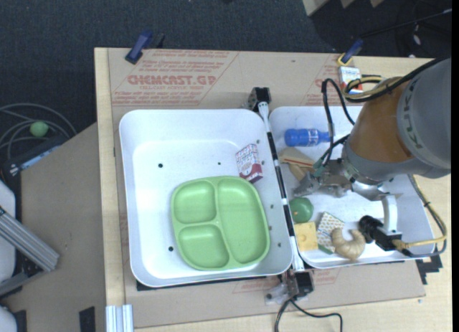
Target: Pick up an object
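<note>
Dark carpet surrounds a brown bench point(179, 83) that carries two shallow white bins side by side. In the left bin point(143, 151), a green divided plate point(217, 221) lies toward the near right corner, and a small red-and-white packet point(248, 161) lies against the right wall. The right bin point(305, 117) holds a blue bottle point(306, 137) lying near its far edge and a tan wooden piece point(295, 157) just beneath it. A green ball point(300, 209) sits by the left wall, and a yellow block point(307, 236), a patterned scrap point(330, 223) and a tan knobbly lump point(347, 243) lie along the near edge. The gripper point(320, 180) reaches down over the middle of this bin, just above the green ball; how wide it stands cannot be told, and nothing shows between its tips. The arm point(401, 133) covers the bin's right half.
</note>
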### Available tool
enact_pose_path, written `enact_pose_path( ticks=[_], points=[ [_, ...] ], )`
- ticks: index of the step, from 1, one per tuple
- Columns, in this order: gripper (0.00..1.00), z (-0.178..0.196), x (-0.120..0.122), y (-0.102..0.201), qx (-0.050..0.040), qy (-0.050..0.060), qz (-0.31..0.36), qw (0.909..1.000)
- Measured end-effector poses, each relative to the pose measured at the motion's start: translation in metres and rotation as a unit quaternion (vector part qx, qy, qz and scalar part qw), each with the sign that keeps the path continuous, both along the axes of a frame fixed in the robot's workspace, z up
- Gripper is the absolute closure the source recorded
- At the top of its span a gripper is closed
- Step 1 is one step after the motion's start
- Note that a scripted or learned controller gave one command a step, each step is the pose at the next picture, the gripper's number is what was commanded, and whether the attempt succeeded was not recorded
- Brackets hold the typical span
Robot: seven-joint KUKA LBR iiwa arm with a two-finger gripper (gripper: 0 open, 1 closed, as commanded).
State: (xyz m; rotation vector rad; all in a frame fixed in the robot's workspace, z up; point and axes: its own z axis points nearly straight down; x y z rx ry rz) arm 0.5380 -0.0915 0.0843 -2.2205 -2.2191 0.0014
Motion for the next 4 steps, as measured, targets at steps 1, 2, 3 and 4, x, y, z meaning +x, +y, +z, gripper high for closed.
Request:
enact_pose_path(
  ticks=[1,2,3,4],
  points=[
    [0.0,0.054,0.077,-0.029,-0.0011,-0.003,0.001,1.0],
    [0.0,0.008,0.038,-0.003,0.0,0.0,0.0,1.0],
    [0.0,0.0,0.059,-0.01,-0.0009,-0.002,0.001,1.0],
    [0.0,0.001,0.109,-0.01,-0.0007,-0.002,0.001,1.0]
  ],
)
